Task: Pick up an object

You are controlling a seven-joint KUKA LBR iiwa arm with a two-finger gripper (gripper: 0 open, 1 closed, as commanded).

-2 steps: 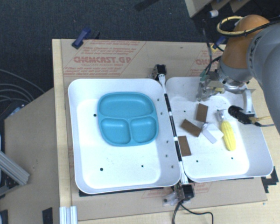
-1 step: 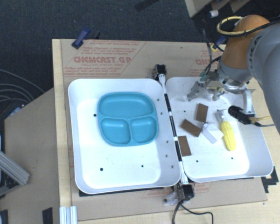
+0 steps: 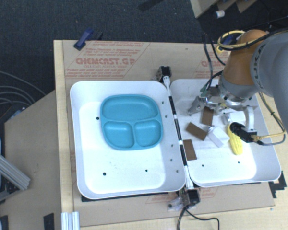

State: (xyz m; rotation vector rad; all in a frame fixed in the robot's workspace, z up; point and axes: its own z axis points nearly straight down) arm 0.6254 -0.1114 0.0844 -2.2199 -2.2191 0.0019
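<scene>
— Nearest us, by the divider on the right bin's [image 3: 240, 176] near side, we have a brown block [image 3: 189, 149] lying flat; just beyond it a second brown block [image 3: 198, 131], a small white piece [image 3: 216, 137], and a yellow object [image 3: 235, 142] toward the right wall.

— And our hand [image 3: 209, 110]?

— Low at the far side of that bin, a third brown piece [image 3: 207, 117] under it. We cannot tell from here whether it pinches that piece. The left bin [image 3: 86, 143] carries a blue divided tray [image 3: 131, 120].

— So we judge we're at the grasp itself.

— Yes. Next calls for a firm close, then a straight lift.
</scene>
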